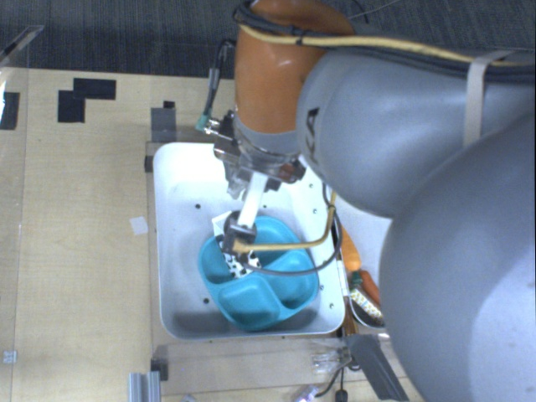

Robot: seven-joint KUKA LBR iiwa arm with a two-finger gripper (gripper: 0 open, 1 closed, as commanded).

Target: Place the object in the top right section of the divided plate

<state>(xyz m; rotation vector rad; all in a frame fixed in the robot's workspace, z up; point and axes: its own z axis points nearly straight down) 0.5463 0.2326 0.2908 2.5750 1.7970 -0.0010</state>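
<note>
While the gripper [235, 245] hangs over the plate [260, 304] at its 10 o'clock rim, finger state cannot be determined. A black-and-white speckled item [234, 265], possibly the object, lies just beneath. Placement appears unconfirmed; release and retreat remain.

The grey arm [402, 166] overhangs the blue divided plate [260, 283], while the left bin's [180, 224] floor lies open beside it.

Light wood bench [75, 249] fills the left side of the frame, with a shallow white bin [180, 224] sitting on it center-frame and black patches [84, 97] upper left.
</note>
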